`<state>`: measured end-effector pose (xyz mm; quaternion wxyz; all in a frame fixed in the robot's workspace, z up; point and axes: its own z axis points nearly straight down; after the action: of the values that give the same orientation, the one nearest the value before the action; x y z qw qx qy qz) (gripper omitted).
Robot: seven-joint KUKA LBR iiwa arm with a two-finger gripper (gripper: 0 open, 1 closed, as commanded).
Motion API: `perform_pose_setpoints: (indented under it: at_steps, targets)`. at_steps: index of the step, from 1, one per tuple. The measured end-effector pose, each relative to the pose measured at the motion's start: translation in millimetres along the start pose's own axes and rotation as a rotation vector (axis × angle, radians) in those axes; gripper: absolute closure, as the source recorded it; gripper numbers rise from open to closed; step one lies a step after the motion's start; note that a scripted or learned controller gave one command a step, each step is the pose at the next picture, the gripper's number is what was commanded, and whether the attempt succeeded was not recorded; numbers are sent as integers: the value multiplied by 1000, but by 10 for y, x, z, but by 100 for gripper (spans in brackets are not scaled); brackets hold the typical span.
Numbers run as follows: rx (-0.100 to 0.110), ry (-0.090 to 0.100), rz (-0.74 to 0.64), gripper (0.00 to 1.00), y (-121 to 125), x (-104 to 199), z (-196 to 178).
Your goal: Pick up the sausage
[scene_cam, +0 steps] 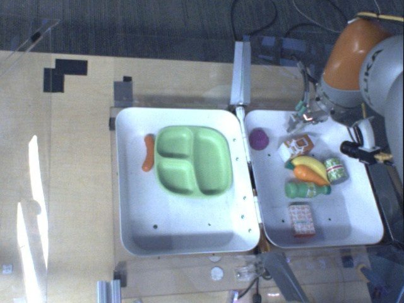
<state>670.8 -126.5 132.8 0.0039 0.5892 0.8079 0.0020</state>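
The sausage (pixel 148 152) is a slim orange-red piece lying lengthwise on the left bin's floor, just left of the green divided plate (pixel 193 160). My gripper (pixel 305 114) hangs over the far edge of the right bin, well to the right of the sausage and above a small brown packet (pixel 299 145). The grey arm with its orange band (pixel 351 54) comes in from the upper right. Nothing can be seen in the gripper.
The left bin (pixel 183 232) holds the plate and the sausage. In the right bin (pixel 341 229) lie a purple ball (pixel 259 138), a banana (pixel 309 164), a carrot (pixel 309 175), a green can (pixel 335 170), a green bottle (pixel 306 190) and a red box (pixel 302 219). A metal divider (pixel 240 74) stands between the bins.
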Motion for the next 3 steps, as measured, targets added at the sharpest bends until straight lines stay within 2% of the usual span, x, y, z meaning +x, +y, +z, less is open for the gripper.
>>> perform_pose_setpoints:
  at_steps: [1,2,3]
  targets:
    - [-1,0,-283,100,-62,-185,447]
    - [-2,1,-467,100,-144,115,443]
    - [1,2,-206,100,-485,418,-342]
